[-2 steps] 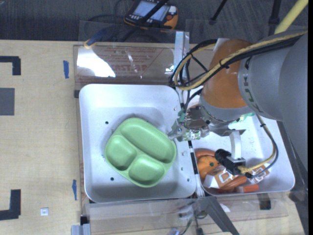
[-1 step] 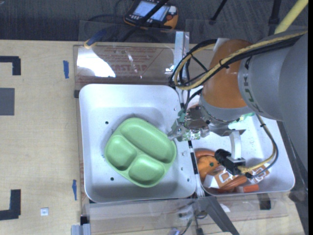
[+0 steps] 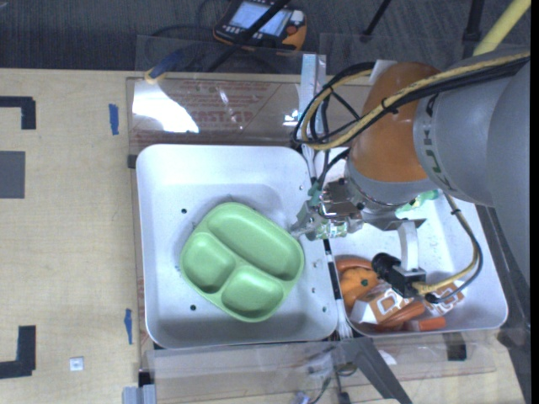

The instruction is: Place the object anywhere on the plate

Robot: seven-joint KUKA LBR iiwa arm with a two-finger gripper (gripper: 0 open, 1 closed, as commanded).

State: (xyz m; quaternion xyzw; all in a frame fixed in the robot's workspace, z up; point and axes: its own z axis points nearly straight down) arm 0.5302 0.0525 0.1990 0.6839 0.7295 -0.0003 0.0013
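Plate (image 3: 242, 260), green with 3 sections, lies in the left bin (image 3: 168, 175); the gripper (image 3: 324, 224) hangs just off its right rim, finger state indiscernible. Orange objects (image 3: 396, 303) lie beyond, lower right, in the right bin (image 3: 484, 297).

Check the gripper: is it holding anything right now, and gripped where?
Cannot be told. The gripper sits over the divide between the bins, beside the green plate; nothing visible between its fingers, and their state is unclear.

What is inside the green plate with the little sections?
Nothing lies in the green plastic divided plate: its three compartments show bare green. Its underside is covered, resting in the left white bin. The orange objects sit in the right white bin.
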